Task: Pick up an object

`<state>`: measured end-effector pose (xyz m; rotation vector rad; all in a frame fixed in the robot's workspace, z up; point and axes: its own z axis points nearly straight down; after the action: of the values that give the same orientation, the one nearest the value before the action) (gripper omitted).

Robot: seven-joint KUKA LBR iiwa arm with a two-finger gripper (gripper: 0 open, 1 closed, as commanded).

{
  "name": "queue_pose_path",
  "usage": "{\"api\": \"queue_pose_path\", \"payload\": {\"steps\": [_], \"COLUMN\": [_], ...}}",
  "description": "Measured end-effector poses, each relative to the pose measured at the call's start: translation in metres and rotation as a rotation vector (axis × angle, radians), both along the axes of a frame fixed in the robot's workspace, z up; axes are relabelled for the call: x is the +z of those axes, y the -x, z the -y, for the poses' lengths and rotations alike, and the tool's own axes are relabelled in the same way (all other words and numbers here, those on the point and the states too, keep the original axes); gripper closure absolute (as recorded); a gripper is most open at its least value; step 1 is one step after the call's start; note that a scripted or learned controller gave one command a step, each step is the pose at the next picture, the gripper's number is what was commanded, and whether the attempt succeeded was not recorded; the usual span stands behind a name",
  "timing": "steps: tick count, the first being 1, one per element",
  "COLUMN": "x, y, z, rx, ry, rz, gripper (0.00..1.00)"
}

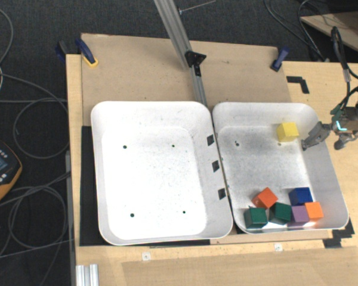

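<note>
In the right bin [250, 159], a yellow cube [287, 131] lies alone near the far right corner. Along the near edge sits a cluster: a red-orange cube [265, 198], two green cubes [257, 217] [281, 211], a blue cube [300, 195], a purple cube [299, 214] and an orange cube [314, 210]. My gripper [329, 137] hangs over the bin's right rim, just right of the yellow cube and apart from it. It is open, with nothing between its fingers.
The left bin [107, 159] sits beside the right one, with black clips on the shared rim. A slanted metal bar [179, 34] rises from the back of the bench. Blue clamps [87, 53] hold the board's far corners.
</note>
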<state>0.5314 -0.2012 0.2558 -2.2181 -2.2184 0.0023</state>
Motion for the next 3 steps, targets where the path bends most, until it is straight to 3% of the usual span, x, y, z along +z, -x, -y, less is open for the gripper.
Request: {"api": "queue_pose_path", "payload": {"steps": [1, 3], "x": [0.002, -0.122], "y": [-0.001, -0.004], "z": [0.000, -0.004], "rx": [0.001, 0.000], "ry": [0.001, -0.001], "rz": [0.004, -0.003], "gripper": [0.00, 0.00]}}
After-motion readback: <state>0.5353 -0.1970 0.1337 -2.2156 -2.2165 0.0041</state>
